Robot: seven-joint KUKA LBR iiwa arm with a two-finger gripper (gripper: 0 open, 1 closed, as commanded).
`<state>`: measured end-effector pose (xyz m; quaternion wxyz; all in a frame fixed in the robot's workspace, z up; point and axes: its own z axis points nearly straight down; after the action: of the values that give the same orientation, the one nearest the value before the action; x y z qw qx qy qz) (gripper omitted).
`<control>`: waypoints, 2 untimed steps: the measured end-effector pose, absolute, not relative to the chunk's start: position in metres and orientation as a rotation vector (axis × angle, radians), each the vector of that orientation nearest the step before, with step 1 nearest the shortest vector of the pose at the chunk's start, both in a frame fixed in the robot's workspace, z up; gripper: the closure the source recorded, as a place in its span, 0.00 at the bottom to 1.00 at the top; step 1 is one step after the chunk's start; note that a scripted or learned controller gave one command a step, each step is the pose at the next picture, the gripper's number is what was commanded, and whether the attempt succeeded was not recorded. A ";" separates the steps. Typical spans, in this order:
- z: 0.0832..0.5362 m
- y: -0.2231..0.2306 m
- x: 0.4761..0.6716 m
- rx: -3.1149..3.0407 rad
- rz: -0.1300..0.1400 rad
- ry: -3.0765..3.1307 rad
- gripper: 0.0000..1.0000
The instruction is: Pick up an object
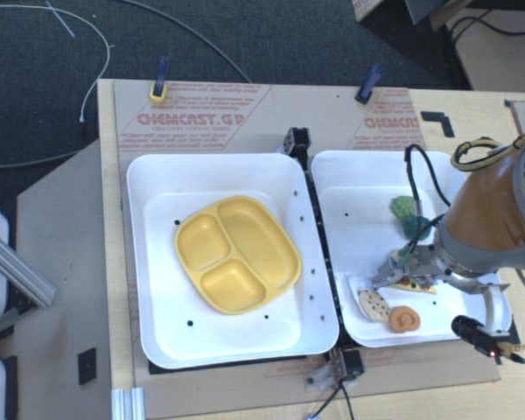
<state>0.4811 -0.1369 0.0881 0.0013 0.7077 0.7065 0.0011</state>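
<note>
Objects to pick from are all in the right bin: a small green thing near the middle toward the back, a pale speckled flat piece near the front, and a round orange-brown piece just beside it, looking like a little donut. The left bin only has a yellow divided plate lying flat in the middle, and the arm is nowhere near that.

The tool is down low in the right bin, reaching in from the right with the orange band of the arm above it. Honestly can't tell how far open it is or whether it has anything; the tip is a grey jumble from this angle, with a bit of red and yellow colour underneath that I can't make out.

What matters for the next move: the speckled piece and the orange-brown one sit just in front of the tool, toward the near edge of the bin, almost under it. The green thing is on the other side, back toward the far wall and a bit further off. The speckled piece's long axis runs roughly front-to-back at a slant. My guess is the front pair is the easier target, but they're so close together that the tool may nudge one while going for the other.
</note>
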 end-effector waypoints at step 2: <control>0.147 -0.140 0.492 2.218 0.003 2.220 1.00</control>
<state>0.4925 -0.1402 0.1465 0.0015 0.7068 0.7074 0.0010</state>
